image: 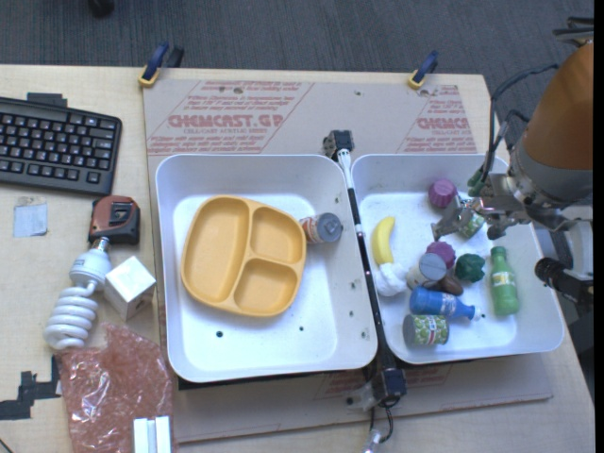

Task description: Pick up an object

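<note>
Arm: grey KUKA w/ orange band, reaching in from the right over the far right part of the right bin (545, 333).
Gripper (469, 217): low over the bin's far half, just near of a purple cup-like toy (442, 193). Whether it grips anything: can't tell, metal parts blur together.
Nearest targets: purple-and-grey round toy (436, 260) and dark green lump (469, 268), both just near of the gripper; green bottle (503, 280) near and slightly right.
Bottle axis: runs far-to-near, lying flat by the bin's right wall.
Other right-bin items: banana (382, 240) at left, axis far-to-near; white piece (392, 276) below it; blue bottle (441, 304) lying left-right; green can (426, 329) nearest the front rim.
Key relation: judged, most pickable things lie toward the near side of the gripper, packed close or touching, so a clean grasp looks tight.
Left bin (189, 347): yellow 3-part tray (244, 255), small grey-orange item (323, 228) beside its right edge.
Surface: pale bench w/ brown board under the 2 bins.
Room: keyboard (57, 144), tape measure (114, 220), spiral bulb (77, 300), white cube (130, 282) at left; dark carpet at far side.
</note>
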